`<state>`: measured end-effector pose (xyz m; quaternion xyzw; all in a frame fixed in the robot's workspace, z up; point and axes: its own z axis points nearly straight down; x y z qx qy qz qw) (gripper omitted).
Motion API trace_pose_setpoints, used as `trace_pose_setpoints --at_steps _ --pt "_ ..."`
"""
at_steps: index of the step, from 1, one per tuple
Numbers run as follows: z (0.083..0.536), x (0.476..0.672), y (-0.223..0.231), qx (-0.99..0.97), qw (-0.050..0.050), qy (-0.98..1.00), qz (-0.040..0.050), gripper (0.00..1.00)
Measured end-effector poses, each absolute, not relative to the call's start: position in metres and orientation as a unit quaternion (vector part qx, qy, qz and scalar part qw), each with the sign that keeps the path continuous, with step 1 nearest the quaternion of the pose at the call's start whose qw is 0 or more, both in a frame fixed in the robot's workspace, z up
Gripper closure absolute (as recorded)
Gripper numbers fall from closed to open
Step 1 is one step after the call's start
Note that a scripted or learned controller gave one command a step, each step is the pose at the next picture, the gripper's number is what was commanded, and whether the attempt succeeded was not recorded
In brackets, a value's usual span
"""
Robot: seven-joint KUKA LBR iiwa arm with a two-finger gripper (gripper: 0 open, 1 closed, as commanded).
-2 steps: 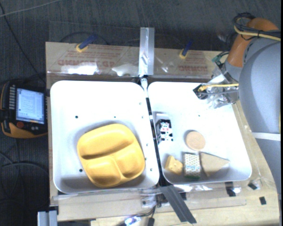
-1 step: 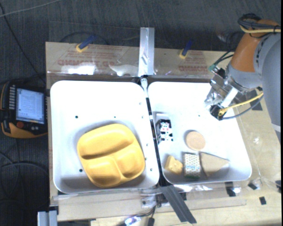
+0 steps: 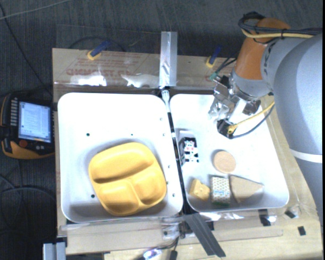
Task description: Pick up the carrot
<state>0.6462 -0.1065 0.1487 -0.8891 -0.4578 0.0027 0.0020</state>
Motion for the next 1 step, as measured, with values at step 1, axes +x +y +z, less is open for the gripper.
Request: trace_pose_setpoints --at_steps 1 --pt "0.2131 0.6298 -0.0684 -0.941 0.001 -0.338 0.0026 1.00"
